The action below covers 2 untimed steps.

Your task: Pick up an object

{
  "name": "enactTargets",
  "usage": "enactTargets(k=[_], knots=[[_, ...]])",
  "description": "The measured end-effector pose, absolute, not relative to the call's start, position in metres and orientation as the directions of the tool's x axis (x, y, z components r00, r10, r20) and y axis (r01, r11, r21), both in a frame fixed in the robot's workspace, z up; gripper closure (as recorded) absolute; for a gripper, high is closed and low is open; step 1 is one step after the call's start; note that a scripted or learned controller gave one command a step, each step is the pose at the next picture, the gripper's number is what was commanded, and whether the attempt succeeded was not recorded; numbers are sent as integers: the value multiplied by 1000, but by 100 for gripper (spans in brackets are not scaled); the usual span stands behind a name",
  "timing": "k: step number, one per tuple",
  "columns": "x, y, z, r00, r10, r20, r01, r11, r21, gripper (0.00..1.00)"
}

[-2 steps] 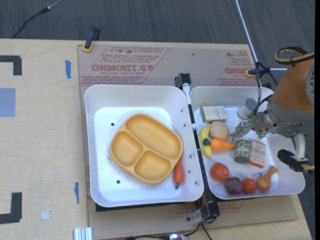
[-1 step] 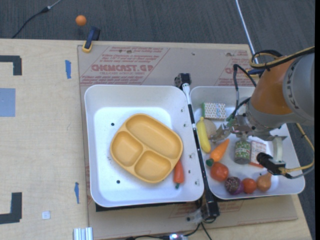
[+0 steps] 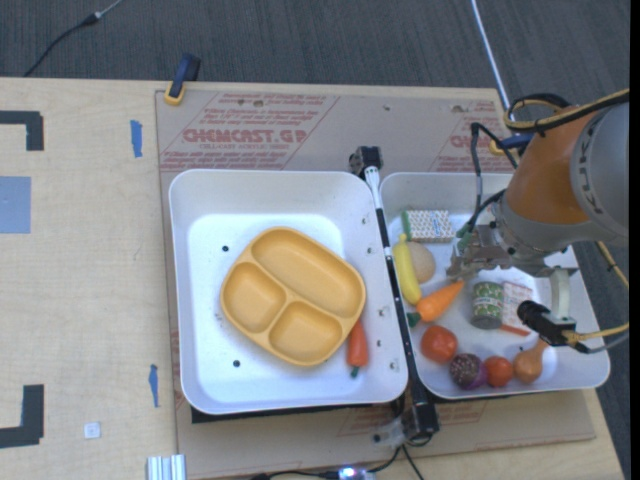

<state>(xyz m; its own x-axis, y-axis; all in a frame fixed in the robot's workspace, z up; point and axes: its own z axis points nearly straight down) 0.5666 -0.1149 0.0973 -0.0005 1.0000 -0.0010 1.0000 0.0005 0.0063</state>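
Observation:
My gripper hangs low over the middle of the right bin, under the grey and orange arm. Right below it lie an orange carrot and a small green-labelled can. To its left are a yellow banana and a beige round thing. A small speckled box sits at the bin's back. Along the front edge lie a red tomato, a dark purple piece, a small orange-red piece and a tan pear-shaped piece.
The left bin holds a yellow three-part plate and a small red-orange pepper by its right wall. A black rail runs between the bins. Cables loop behind the arm. Wooden bench lies to the left.

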Motion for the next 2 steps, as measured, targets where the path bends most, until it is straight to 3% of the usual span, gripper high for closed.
enactTargets(k=[1, 2], knots=[[566, -115, 97, -1, 1000, -1, 1000, 1, 6, 0], [546, -98, 86, 1, 1000, -2, 1000, -1, 4, 0]])
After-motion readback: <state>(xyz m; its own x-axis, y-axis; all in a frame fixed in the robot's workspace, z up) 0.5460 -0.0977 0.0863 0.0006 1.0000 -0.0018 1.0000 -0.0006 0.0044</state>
